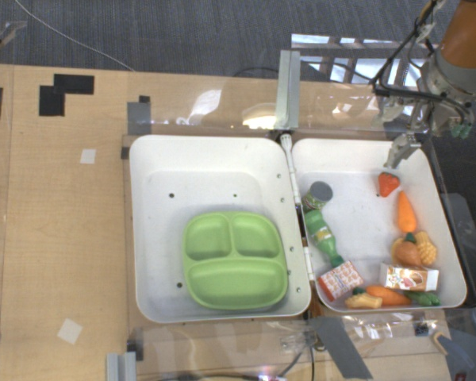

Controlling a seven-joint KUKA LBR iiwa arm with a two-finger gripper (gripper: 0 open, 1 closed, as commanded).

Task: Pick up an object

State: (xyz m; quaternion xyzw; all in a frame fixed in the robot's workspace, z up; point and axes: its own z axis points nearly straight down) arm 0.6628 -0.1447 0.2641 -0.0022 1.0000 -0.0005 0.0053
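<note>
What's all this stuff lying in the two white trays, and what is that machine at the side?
Bins: two, white, side by side on the bench.
Plate: one, green, three compartments, left bin.
Bottle: one, green, right bin, near the divider.
Disc: one, grey, above the bottle.
Strawberry: one, red, right bin, upper right.
Carrot: one, orange, below the strawberry.
Small box: one, red and white, right bin's lower edge.
Carton: one, white and orange, lower right corner.
Gripper: one, grey, above the strawberry.

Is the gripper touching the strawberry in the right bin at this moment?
Cannot tell. In the camera view the gripper hangs just above the strawberry with its tip close, but the slanted angle hides whether any gap remains.
</note>
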